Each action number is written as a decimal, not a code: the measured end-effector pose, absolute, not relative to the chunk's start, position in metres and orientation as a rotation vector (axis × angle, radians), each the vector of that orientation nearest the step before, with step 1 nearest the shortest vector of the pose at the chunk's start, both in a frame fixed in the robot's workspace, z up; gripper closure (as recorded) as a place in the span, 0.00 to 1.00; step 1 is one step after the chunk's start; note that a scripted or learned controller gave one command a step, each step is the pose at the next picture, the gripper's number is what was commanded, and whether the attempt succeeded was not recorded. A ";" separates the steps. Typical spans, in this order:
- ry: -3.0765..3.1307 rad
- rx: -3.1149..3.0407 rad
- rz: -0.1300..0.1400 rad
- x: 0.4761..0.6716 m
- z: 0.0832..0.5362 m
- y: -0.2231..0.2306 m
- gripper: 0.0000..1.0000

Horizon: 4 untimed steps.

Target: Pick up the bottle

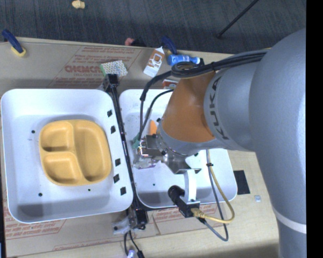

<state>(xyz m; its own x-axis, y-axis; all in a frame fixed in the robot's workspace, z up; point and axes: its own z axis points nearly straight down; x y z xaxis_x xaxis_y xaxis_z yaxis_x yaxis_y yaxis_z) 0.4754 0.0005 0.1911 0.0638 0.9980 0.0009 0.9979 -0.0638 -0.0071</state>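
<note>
Bottle [144, 153] lies by the right bin's [220, 190] left wall; we cannot tell the jaws' state; centre before lifting.

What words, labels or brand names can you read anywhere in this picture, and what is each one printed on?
"KUKA": dark letters running sideways on the grey arm, just past its orange band.
Red print on the cardboard under the bins: too blurred to read.
Small carton behind the right bin: printed label, too small to read.
</note>
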 end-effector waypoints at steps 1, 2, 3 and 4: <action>-2.459 -1.944 0.007 0.475 0.191 0.022 1.00; -2.534 -1.856 0.002 0.477 0.277 -0.017 1.00; -2.461 -1.945 0.006 0.475 0.191 -0.005 1.00; -2.200 -2.239 0.004 0.476 0.191 0.043 1.00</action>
